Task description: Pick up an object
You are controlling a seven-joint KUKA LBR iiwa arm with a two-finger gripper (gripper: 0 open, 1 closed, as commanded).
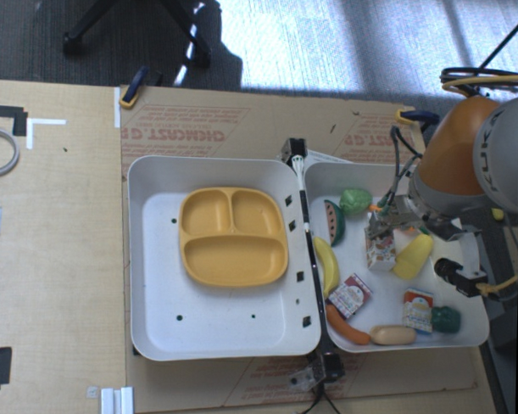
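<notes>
Small carton (380,250) under gripper (384,220), mid-bin.

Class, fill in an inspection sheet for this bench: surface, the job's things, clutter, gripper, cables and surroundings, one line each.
Surface: bench with cardboard sheet under two white bins, left bin and right bin.
Job's things: right bin holds a banana, watermelon slice, green toy, yellow bottle, small cartons, carrot, bread roll.
Clutter: yellow divided plate in left bin.
Gripper: gripper low over the right bin, by a small packet.
Cables: yellow and black cables by the arm.
Surroundings: chair base on floor.
</notes>
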